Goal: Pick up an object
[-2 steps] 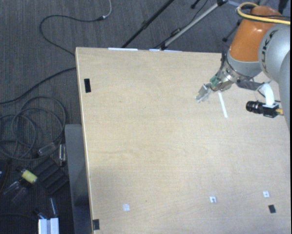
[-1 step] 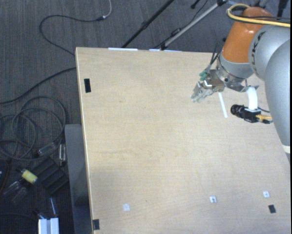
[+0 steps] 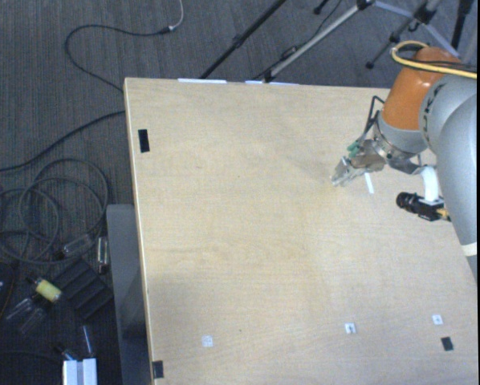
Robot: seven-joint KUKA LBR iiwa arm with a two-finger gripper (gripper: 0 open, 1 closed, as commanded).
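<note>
Here, grey arm (image 3: 457,151) bent in from right, fingers (image 3: 346,172) low over bare bench (image 3: 264,239) — spread unclear.

One bench (image 3: 248,239), a bare wooden top. One arm (image 3: 453,147) at the bench's right edge, with one orange band (image 3: 408,95) and one end effector (image 3: 351,171). Three small black marks on the bench: one (image 3: 144,140) near its upper left corner, one (image 3: 158,369) at its lower left, one (image 3: 446,343) at its lower right. Three small pale tags (image 3: 350,328) along the bench's near edge. Several cables (image 3: 39,215) on the floor left of the bench.
</note>
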